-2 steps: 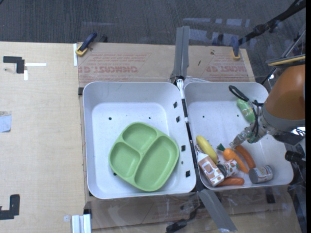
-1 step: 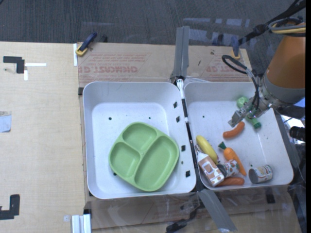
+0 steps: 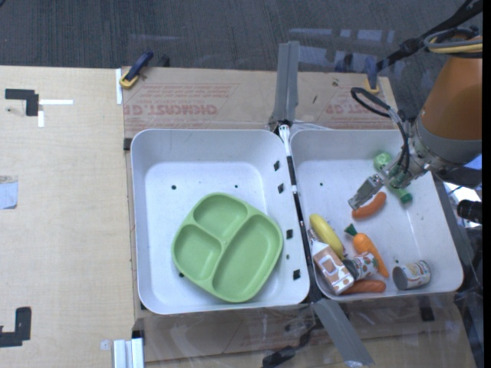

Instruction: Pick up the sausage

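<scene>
Pale wood table (image 3: 61, 228), dark carpet (image 3: 192, 14) behind. Two white bins (image 3: 153, 159), one green divided plate (image 3: 228, 245). Hand (image 3: 365, 198) over sausage (image 3: 369, 205); grip state unclear.

A pale wooden bench (image 3: 61, 228) filled the left of the camera view, marked with small black brackets (image 3: 23, 100) and a strip of white tape (image 3: 55, 103). Beyond it, along the top, lay a dark grey carpeted floor (image 3: 215, 18). A sheet of brown cardboard (image 3: 199, 98) with reversed red lettering sat flat on the bench, and a blue and yellow clamp (image 3: 138, 67) gripped its far left corner. A grey metal bar (image 3: 288, 83) ran across the cardboard toward the near side. The light was even and soft, casting only faint shadows.
</scene>
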`<state>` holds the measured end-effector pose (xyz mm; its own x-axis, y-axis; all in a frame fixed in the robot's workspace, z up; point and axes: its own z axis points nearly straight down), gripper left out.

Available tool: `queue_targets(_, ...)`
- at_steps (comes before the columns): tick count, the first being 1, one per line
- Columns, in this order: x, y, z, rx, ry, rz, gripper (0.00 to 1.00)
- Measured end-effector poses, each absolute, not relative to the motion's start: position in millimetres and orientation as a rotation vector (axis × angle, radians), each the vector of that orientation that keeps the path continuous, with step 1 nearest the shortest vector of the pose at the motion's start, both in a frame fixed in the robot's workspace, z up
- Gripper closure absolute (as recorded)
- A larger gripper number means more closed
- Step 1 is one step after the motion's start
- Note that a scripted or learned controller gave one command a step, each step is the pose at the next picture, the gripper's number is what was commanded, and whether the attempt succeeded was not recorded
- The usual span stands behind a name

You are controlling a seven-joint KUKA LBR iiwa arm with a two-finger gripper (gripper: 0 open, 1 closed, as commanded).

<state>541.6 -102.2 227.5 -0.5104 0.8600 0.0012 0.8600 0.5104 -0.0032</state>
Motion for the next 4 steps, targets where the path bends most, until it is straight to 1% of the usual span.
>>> queue_targets(1, 530.1, -65, 284, -1.940, -2.470, 0.006, 0.00)
queue_targets(2, 514.1, -71, 259, -1.964, -2.447, 0.009, 0.00)
queue_targets(3, 542.1, -121, 148, -1.918, -2.482, 0.007, 0.00)
queue_targets(4, 591.4, -148, 89, -1.892, -2.507, 0.003, 0.00)
